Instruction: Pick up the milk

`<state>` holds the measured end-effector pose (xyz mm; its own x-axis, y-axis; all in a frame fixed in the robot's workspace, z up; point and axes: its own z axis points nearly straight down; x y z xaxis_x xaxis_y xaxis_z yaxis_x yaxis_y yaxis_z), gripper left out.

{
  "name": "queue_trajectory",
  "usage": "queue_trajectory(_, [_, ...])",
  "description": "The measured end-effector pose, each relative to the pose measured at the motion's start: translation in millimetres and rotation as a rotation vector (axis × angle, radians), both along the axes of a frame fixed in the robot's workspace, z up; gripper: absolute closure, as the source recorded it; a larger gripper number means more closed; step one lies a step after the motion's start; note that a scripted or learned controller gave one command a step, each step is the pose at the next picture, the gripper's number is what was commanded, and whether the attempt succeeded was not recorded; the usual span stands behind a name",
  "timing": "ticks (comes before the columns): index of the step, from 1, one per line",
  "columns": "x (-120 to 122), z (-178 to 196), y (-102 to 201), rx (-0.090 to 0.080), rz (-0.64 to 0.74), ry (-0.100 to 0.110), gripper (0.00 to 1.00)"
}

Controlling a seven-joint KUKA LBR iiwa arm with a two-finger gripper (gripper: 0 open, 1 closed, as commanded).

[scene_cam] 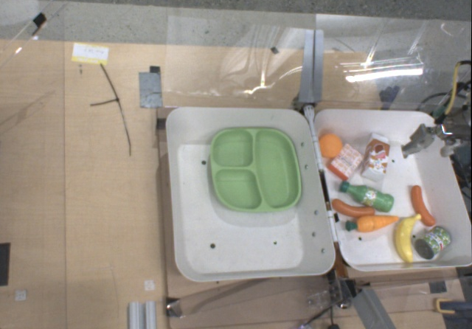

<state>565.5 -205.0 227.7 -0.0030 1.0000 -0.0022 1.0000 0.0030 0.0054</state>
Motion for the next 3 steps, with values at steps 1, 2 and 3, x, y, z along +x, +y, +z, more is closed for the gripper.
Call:
queue_trajectory(1, [51.0, -123.4, 34.1, 0.002, -0.438, 0.001, 0.0])
queue_trajectory(2, [52.0, -111.9, 33.6, 0.0, -0.432, -0.002, 1.0])
queue_trajectory(3, [38.7, -39.7, 84.2, 0.004, -0.439, -0.001, 1.0])
